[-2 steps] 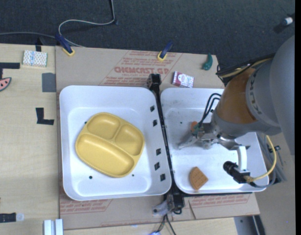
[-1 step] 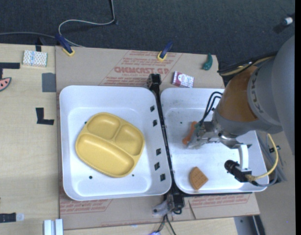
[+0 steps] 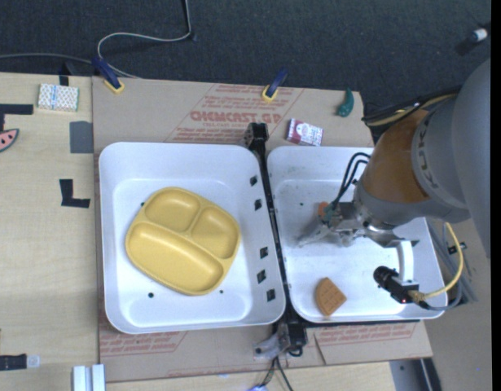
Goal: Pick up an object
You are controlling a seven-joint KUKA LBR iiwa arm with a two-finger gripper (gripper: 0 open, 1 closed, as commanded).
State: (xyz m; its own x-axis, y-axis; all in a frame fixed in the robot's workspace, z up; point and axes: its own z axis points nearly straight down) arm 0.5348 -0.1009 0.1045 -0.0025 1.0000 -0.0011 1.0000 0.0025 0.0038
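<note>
The arm (image 3: 429,169) reaches in from the right of the frame over the right bin (image 3: 303,169). Its gripper (image 3: 315,230) points left, low over the middle of that bin's floor; its fingers look drawn close together at the tips, with nothing visible between them. A small orange-red thing (image 3: 324,209) sits just above the gripper, too small to identify. A tan cracker-like object (image 3: 330,296) lies near the bin's lower edge, apart from the gripper. In the left bin (image 3: 120,169) rests a yellow tray (image 3: 182,239) with 3 compartments.
</note>
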